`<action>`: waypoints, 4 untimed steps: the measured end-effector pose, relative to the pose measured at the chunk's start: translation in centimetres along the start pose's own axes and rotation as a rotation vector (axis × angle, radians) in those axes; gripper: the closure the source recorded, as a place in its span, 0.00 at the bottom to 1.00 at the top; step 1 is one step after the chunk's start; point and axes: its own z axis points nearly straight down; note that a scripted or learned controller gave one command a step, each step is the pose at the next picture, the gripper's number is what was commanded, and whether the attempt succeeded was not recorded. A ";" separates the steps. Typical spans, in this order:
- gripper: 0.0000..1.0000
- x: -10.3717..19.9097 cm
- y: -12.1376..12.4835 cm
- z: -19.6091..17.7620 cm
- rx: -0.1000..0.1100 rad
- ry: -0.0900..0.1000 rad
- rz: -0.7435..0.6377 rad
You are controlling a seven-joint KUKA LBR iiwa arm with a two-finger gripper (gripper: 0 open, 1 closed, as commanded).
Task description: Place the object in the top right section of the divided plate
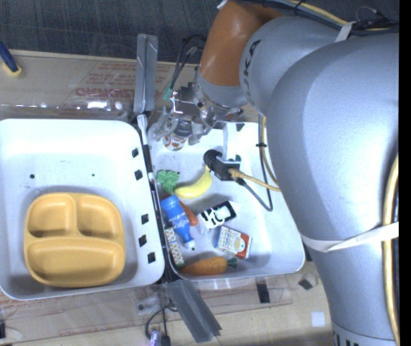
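Observation:
A yellow divided plate (74, 238) lies in the left bin (18, 143), with two small sections at its far side and one wide section at its near side. My gripper (179, 130) hangs over the far left corner of the right bin (281, 225), just above a banana (195, 186) and a green item (166, 179). I see nothing held in it. The big grey arm hides much of the right bin.
The right bin also holds a blue bottle (176, 220), a black and white item (218, 213), a small carton (233, 242), a carrot (205, 266) and a flat packet (172, 247). A raised divider (146, 186) separates the two bins.

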 end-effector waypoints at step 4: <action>0.00 10.8 -14.7 4.4 0.000 -0.001 -0.427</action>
